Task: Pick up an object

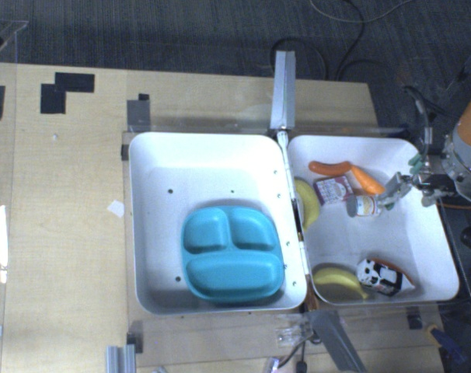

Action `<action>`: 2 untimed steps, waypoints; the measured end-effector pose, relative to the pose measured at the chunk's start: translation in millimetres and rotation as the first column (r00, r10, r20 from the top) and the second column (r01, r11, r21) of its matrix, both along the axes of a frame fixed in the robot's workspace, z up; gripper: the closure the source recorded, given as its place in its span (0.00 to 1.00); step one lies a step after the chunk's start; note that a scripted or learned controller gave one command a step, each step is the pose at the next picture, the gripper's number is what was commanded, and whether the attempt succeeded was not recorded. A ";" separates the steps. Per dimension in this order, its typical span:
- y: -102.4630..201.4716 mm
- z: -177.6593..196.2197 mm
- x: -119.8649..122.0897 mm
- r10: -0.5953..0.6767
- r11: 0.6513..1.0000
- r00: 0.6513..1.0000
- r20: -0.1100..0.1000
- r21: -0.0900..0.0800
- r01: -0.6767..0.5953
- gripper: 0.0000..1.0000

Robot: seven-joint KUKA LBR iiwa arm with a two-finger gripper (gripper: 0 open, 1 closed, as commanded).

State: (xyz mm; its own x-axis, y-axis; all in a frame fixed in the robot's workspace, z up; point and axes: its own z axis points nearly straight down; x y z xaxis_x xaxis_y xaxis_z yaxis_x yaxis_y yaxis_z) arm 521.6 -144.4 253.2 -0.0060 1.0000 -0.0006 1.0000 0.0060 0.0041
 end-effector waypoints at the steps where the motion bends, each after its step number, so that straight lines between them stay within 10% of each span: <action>1: 17.5 -99.4 55.0 0.049 0.999 0.999 -0.001 0.000 -0.049 0.00; 2: -9.7 -156.8 79.6 0.007 1.000 1.000 0.017 -0.002 -0.007 0.00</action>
